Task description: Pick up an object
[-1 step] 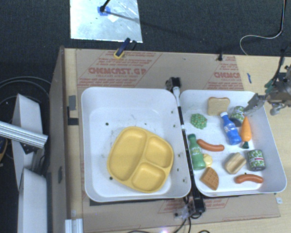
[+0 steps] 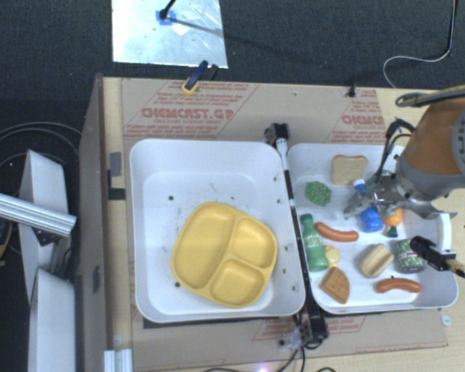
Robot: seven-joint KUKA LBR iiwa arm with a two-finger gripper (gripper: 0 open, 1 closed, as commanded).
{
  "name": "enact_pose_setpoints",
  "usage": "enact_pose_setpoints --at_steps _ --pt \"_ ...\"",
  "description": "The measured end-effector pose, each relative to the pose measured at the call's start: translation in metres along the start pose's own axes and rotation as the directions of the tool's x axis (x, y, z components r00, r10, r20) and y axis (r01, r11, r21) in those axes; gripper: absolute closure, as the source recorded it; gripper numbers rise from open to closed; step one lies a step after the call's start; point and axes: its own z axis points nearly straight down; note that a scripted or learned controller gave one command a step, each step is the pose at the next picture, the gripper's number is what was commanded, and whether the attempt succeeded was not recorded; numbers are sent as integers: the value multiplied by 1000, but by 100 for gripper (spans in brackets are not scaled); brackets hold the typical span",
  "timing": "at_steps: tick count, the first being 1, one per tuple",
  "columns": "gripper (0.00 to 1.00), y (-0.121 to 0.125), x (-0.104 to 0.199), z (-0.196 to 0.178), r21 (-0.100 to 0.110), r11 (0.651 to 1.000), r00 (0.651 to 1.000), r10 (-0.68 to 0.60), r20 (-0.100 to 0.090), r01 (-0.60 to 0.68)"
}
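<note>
The gripper (image 2: 362, 201) hangs low over the right bin (image 2: 449, 289), reaching in from the right under the grey wrist and orange band. Whether it is released or clenched cannot be told; nothing is seen lifted in it.

Just below the gripper, touching or nearly so, lies a blue object (image 2: 370, 221), with a small orange piece (image 2: 394, 217) at its right. Above and slightly left of the gripper sits a slice of bread (image 2: 348, 168). To its left is a green broccoli-like piece (image 2: 318, 193). Below and left lies a sausage (image 2: 336, 232), and farther left a green bottle (image 2: 313, 243) stands along the bin's left wall. Under the sausage is a small yellow piece (image 2: 331, 255), then a brown waffle-like wedge (image 2: 335, 284). Below the gripper is a bun (image 2: 374, 260), beside it on the right a dark green can (image 2: 408, 256), and lower still a second sausage (image 2: 397, 286).

Well left of the gripper, the left bin (image 2: 151, 208) holds a yellow divided tray (image 2: 225, 253).
</note>
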Motion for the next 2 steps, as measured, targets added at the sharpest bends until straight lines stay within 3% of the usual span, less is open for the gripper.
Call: enact_pose_setpoints --at_steps 1,2 --pt "0 59 46 15 -7 1000 1000 -1 4 1" --pt "100 59 46 5 -11 1000 1000 -3 4 3"
